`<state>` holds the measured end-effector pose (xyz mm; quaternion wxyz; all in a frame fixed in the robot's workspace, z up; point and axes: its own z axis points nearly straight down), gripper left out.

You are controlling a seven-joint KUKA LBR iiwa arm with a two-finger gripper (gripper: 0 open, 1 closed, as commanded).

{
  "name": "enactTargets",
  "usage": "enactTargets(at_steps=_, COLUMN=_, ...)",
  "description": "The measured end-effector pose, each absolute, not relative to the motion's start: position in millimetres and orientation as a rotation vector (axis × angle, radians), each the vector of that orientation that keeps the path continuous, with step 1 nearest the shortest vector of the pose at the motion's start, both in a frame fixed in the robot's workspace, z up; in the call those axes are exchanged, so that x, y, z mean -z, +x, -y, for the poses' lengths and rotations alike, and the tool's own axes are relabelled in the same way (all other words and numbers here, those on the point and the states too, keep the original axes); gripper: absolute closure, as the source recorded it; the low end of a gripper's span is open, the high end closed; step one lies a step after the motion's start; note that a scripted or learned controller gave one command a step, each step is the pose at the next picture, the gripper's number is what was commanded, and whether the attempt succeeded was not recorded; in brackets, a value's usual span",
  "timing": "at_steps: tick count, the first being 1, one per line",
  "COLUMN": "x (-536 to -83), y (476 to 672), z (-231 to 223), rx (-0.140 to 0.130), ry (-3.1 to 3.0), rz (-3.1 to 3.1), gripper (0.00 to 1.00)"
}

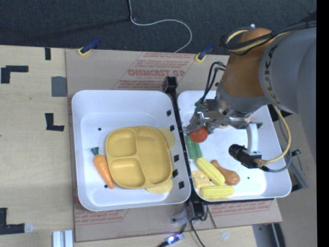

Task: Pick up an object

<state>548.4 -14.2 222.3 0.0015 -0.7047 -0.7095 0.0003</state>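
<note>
- Two bins side by side: left bin (85,117) holds a yellow divided plate (139,156) and a toy carrot (103,170) at its lower left; right bin (267,187) holds the pile the arm (257,71) is working.
- Gripper (199,125) sits low at the upper left of the right bin, hard by the divider between the bins.
- Red tomato-like toy (199,135) is right at the fingertips, apparently touching. From here it looks pinched between them, so I'd call the fingers closed on it, but the view is tight.
- Step, my read: grasp made or being made, lift not yet done; the tomato looks level with the bin floor.
- Next move calls for a straight vertical pull, keeping off the divider wall and the green piece (193,148) just below the tomato.
- The tomato: small, round, glossy red, smooth plastic; likely to squirt out if the pinch is off-centre.
- Lower in the same bin: two corn cobs (212,171), a brown drumstick-shaped toy (226,174). Well apart from the grasp, no interference expected.
</note>
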Motion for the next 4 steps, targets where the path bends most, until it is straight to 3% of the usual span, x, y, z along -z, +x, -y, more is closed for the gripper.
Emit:
enactTargets(at_steps=2, x=-225.5, y=544.1, z=-82.3, rx=-0.004, ry=-2.214, rz=2.225, gripper=1.0)
enactTargets(at_steps=4, x=-233.2, y=545.3, z=-74.2, rx=-0.002, ry=-2.218, rz=2.223, gripper=1.0)
